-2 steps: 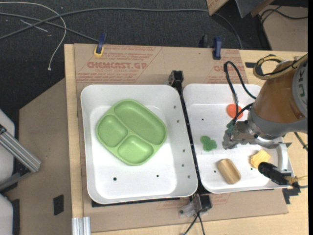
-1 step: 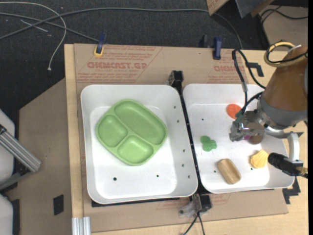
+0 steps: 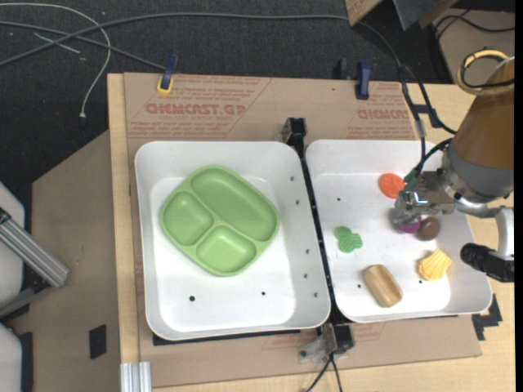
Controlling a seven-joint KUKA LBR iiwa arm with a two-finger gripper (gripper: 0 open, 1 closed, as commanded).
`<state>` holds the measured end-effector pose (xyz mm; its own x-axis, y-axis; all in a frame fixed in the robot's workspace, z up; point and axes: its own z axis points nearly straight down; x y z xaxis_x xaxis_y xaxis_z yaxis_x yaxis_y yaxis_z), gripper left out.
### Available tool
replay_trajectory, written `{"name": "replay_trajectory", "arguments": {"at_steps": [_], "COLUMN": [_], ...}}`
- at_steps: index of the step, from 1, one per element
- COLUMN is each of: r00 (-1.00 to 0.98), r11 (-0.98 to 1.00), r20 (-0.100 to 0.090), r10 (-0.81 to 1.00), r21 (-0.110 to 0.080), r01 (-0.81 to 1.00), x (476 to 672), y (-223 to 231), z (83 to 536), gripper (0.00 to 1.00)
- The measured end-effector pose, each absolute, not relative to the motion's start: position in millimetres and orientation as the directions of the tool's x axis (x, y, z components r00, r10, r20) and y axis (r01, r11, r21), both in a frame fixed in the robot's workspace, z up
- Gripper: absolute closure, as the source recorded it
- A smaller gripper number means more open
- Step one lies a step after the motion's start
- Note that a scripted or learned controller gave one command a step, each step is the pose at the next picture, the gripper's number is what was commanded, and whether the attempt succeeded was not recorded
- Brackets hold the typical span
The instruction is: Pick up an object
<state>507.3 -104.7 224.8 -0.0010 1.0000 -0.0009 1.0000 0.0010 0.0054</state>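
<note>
Nearest the camera, at the front edge of the right bin [image 3: 458,307], lies a tan bread-roll-shaped toy [image 3: 382,285]; a yellow ridged toy [image 3: 434,265] sits just beside that bin's front right corner. Neither is engaged.

Object under attempt: a small purple-brown item [image 3: 422,227], mid-bin toward the right wall, directly beneath the gripper [image 3: 409,212]. Metal of the gripper meets or overlaps its upper left side; whether a finger sits on each side of it cannot be determined, nor can the opening of the tool. No hold is confirmed.

An orange toy [image 3: 391,184] lies just behind the gripper, toward the bin's rear. A green clover-like piece [image 3: 349,239] rests near the left wall, well apart from the tool.

The left bin [image 3: 155,178] carries a green divided plate [image 3: 218,218], not involved.

Assessment: the step in hand appears to be the descent or closing on the purple-brown item. The next move calls for a secure closure around it, then a straight lift clear of the orange neighbour.
</note>
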Motion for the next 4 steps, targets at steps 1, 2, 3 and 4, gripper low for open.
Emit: {"name": "replay_trajectory", "arguments": {"at_steps": [1,2,3,4], "r00": [-0.004,-0.005,-0.005,-0.005], "r11": [0.004,0.005,0.005,0.005], "r20": [0.001,0.001,0.000,0.001], "r10": [1.000,1.000,1.000,1.000], "r21": [0.003,0.003,0.002,0.002], "r01": [1.000,1.000,1.000,1.000], "x": [529.6,551.2,582.1,609.3], "y": [-61.1,-14.6,23.6,67.5], "z": [234.6,241.9,230.7,218.9], "gripper": [1.00,1.00,1.00,1.00]}}
